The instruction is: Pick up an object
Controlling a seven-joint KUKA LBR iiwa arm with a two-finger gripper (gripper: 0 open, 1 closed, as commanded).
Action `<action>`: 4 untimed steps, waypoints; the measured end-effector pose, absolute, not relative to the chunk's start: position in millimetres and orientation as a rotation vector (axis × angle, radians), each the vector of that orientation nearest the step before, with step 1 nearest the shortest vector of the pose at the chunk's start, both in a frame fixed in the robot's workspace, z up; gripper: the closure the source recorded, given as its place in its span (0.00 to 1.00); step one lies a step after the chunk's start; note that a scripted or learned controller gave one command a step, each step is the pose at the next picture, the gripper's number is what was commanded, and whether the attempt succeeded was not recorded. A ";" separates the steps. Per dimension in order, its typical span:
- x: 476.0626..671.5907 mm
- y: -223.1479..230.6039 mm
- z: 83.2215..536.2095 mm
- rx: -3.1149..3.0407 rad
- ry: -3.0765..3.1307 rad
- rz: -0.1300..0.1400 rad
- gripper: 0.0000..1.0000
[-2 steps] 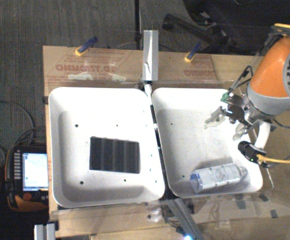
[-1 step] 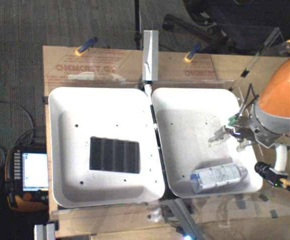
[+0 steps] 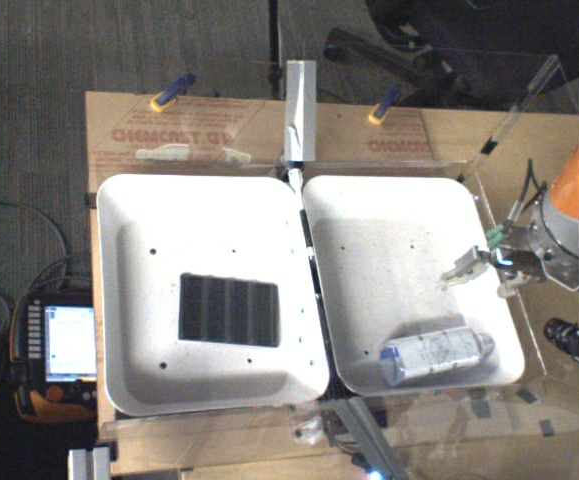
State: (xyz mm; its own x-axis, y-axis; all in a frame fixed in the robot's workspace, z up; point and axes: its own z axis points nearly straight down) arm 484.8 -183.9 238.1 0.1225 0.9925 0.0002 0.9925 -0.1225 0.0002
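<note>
A grey KUKA arm is reaching in over the right-hand white bin [image 3: 409, 193], its gripper [image 3: 474, 265] hovering above that bin's right side, near the rim. Whether the gripper is wide or narrow cannot be told from this slant (the tip is small and pale against the white floor), and nothing is showing between its tips.

The one loose object in that bin, a clear plastic bottle [image 3: 437, 353] with a pale label, is lying on its side in the bin's near right corner, close against the front wall. Its long axis is running roughly along that front wall, tilting up a little toward the bin's right side, with the cap end seemingly pointing that way.

From the gripper, the bottle is lying toward the front of the bin and slightly toward the bin's centre, well apart from the tips. The coming move is likely calling for a travel toward the front wall, a descent, and a closing line set across the bottle's narrow width rather than along its length.

The left-hand white bin [image 3: 129, 203], beside the right one, is holding a dark ribbed rectangular pad [image 3: 229, 310] lying flat near its middle.
</note>
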 end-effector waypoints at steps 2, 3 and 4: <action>484.1 -146.9 166.2 2.148 2.296 0.000 0.00; 485.2 -145.3 175.1 2.146 2.299 0.004 1.00; 485.1 -145.3 175.0 2.146 2.300 0.004 0.00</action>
